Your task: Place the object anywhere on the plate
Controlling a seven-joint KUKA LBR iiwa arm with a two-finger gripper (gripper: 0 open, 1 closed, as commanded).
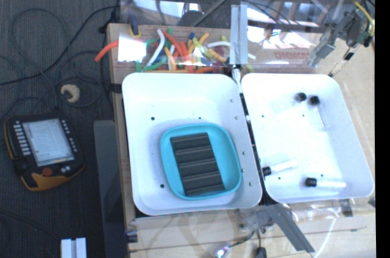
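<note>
- One ribbed block (196, 164) lies flat mid-plate (167, 150), in the left bin (140, 104)
- Placing looks done to me; capped tubes (329, 182) lie loose in the right bin (350, 110)
- Gripper (322, 54) hangs past the back right corner; whether it is parted or closed I cannot tell; next I'd only hold it clear of the plate
</note>
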